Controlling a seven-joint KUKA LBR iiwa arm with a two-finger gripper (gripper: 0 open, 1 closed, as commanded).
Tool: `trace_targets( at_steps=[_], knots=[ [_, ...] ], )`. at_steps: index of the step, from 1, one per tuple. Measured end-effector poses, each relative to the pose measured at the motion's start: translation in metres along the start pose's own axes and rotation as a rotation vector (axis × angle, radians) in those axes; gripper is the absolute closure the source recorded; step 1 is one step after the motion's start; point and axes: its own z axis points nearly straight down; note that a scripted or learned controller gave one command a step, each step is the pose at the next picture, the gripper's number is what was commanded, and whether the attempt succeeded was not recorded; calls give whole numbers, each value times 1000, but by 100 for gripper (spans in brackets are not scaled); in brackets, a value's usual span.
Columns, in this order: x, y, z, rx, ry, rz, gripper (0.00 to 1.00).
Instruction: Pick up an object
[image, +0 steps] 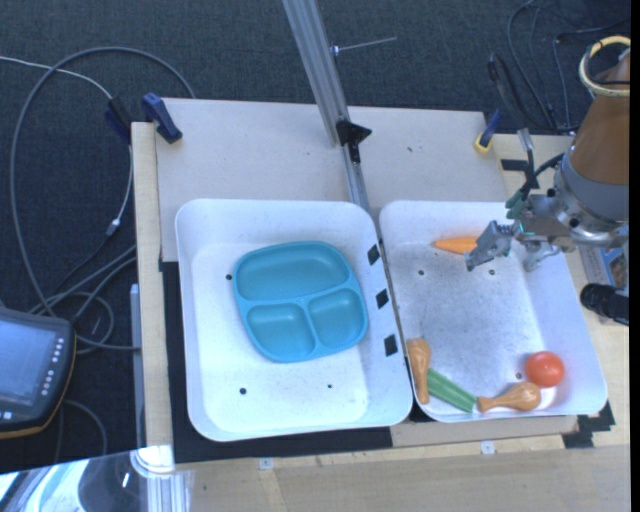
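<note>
While the arm (600, 150) reaches in from the right, its end effector (512, 248) hangs over the upper part of the right bin (480, 310), fingers spread apart with nothing between them. A carrot (456, 244) lies just left of the nearer finger, close by but not gripped; whether the finger touches it cannot be told. Along that bin's lower edge sit a tomato (545, 369), a tan drumstick (508, 400) just beside it, a green pod (448, 391) and another tan piece (419, 360) by the lower left corner, the pod's end meeting that piece. Beside it, the left bin (200, 320) holds a blue tray (298, 299) with three compartments, lying flat near the middle. Both bins rest on the bench (250, 150).
</note>
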Motion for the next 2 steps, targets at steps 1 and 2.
trace_targets(
  at_steps=[1, 2],
  knots=[
    [0, 0, 0, -1, 0, 1, 0],
    [-2, -4, 63, 6, 1, 1, 0]
  ],
)
